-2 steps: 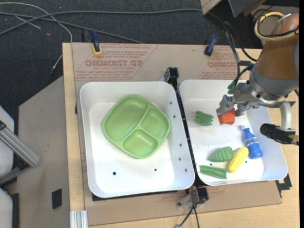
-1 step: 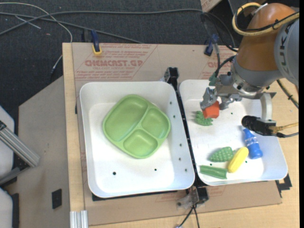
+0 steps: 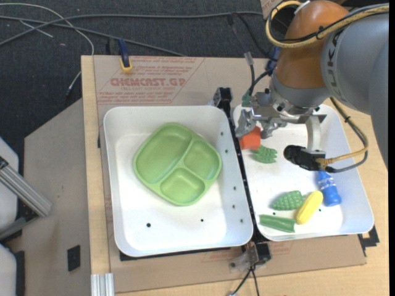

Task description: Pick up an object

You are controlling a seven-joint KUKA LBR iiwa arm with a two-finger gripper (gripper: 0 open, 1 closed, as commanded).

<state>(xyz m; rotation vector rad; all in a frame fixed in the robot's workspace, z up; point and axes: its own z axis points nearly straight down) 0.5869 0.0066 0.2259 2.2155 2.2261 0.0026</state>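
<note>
Fingers point(image 3: 258, 123) hung over the right bin's point(image 3: 352, 217) left edge, partly hiding an orange object point(image 3: 250, 141); their grip and opening could not be told.

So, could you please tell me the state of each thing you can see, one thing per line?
gripper: low over the right bin's far left corner, fingers hidden
orange object: lying in the right bin, just under the gripper
green divided plate: flat, right side up, in the left bin
yellow corn: lying on its side
blue bottle: lying down
</note>
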